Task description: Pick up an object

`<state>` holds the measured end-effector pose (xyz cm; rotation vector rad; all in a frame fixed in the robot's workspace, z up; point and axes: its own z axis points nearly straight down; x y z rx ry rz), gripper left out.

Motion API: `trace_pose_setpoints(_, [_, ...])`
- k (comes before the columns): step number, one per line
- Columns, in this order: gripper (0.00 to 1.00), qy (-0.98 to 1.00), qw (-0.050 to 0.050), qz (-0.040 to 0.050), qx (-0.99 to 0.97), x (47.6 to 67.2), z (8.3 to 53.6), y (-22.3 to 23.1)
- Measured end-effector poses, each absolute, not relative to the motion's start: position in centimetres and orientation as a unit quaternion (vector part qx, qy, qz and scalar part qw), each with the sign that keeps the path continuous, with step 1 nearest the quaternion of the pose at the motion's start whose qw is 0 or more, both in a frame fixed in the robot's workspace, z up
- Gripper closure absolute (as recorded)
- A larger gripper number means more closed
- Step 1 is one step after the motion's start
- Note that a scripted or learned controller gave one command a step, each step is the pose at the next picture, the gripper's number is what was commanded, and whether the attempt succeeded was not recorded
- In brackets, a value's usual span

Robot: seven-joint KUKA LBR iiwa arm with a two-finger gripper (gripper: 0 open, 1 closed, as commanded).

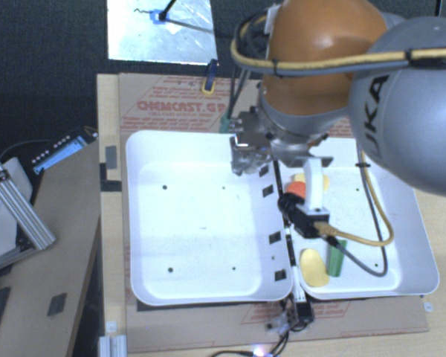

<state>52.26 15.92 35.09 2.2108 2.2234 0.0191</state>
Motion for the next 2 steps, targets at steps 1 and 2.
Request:
trace_pose_setpoints(1, [1.00, 0.711, -0.003, -0.0021, 0.703, 48.6, 27.4, 24.0])
trace_pose_setpoints(2, [1.00, 0.708, 0.003, 0.0075, 0.706, 50.6, 40.1, 23.4])
